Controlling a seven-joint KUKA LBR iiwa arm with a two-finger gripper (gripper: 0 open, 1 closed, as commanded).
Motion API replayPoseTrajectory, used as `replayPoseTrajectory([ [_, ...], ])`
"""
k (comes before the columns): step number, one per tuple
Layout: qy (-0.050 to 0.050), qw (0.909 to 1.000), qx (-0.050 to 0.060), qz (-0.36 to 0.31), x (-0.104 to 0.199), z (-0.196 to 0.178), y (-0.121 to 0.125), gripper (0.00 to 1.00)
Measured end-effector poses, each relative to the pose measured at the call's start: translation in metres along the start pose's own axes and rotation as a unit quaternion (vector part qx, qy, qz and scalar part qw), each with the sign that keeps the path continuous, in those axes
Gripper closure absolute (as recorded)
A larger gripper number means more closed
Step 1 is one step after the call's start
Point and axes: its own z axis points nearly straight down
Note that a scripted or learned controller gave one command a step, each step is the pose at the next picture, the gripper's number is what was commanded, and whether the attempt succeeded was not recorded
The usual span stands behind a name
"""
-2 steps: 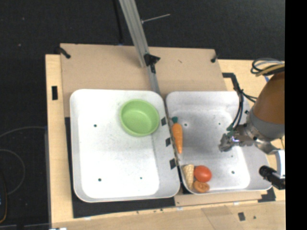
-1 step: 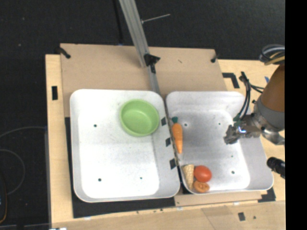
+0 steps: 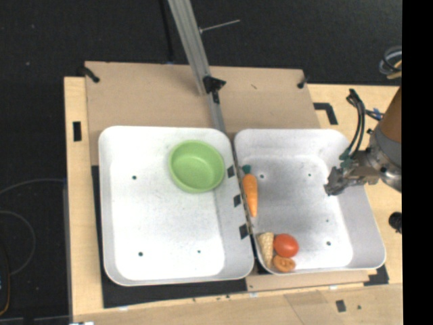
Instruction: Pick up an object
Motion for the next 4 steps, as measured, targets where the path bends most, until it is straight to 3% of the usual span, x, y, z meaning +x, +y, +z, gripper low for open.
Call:
replayPoseTrajectory([
  [4, 0.002, 1.0000, 0.003, -0.003, 0.235, -0.007, -0.012, 1.00],
])
